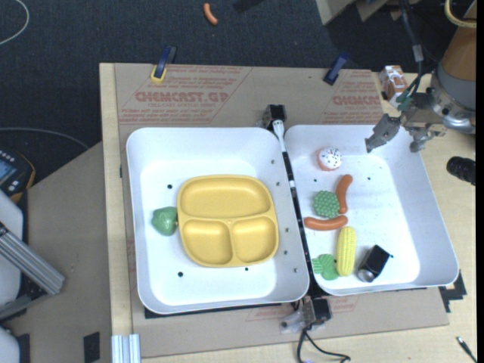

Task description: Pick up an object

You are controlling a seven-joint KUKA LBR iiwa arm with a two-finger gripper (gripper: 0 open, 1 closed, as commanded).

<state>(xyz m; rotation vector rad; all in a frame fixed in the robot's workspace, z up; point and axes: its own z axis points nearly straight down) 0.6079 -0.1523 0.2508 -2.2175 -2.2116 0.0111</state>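
My gripper (399, 138) hangs over the far right corner of the right bin (423, 203), its two fingers spread apart with nothing between them. Below it in that bin lie a white-and-pink frosted piece (330, 158), an upright orange sausage (344, 190), a green knobbly round (326, 203), a second sausage (326, 223) lying flat, a yellow corn cob (346, 250), a small green leafy piece (325, 265) and a black block (373, 263). The nearest object, the frosted piece, sits to the gripper's left and a little nearer the camera.
The left bin (144, 172) holds a yellow three-compartment plate (227, 219) and a green toy (164, 220) to its left. A black clamp (275, 116) sits where the bins meet at the back. The bins rest on a cardboard sheet (227, 89).
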